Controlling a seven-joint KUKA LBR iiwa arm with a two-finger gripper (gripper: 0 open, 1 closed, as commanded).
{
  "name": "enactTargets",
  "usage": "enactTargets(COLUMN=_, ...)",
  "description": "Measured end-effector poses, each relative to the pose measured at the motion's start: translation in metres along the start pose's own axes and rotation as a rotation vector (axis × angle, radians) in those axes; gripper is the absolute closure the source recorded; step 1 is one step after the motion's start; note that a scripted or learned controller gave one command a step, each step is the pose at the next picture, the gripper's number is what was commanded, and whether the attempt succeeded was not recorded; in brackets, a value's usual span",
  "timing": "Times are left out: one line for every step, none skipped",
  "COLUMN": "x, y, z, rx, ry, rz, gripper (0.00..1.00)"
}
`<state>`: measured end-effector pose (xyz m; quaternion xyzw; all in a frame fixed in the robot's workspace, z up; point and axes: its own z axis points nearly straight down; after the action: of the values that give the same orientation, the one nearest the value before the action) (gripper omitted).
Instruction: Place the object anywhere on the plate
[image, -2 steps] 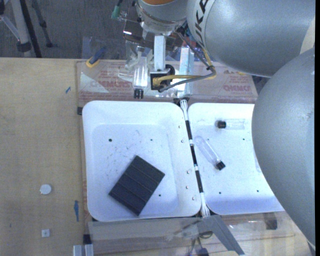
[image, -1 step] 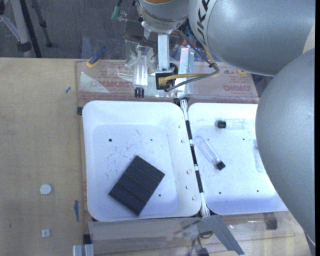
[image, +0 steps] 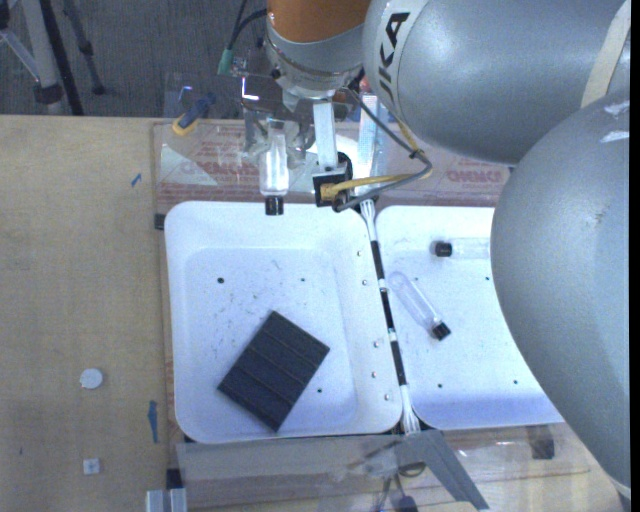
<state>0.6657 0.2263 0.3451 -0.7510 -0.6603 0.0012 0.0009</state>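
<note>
The big grey arm (image: 520, 90) has black letters on it; "KA" can be read. It reaches in from the right, and its orange band sits at the top. The left bin (image: 200, 250) holds a dark ridged plate (image: 274, 369), lying flat and turned at a slant. The right bin (image: 470, 390) holds a clear tube (image: 418, 304) with a black cap, well apart from the plate. The gripper (image: 300, 200) hangs over the left bin's far edge, fingers apart, with nothing between them.

Only part of a brand reads — the letters "KA" on the grey arm (image: 480, 70).
</note>
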Motion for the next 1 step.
enactTargets(x=0.0013, y=0.0001, z=-0.0105, rx=-0.002, ry=0.002, rz=-0.001, gripper=1.00)
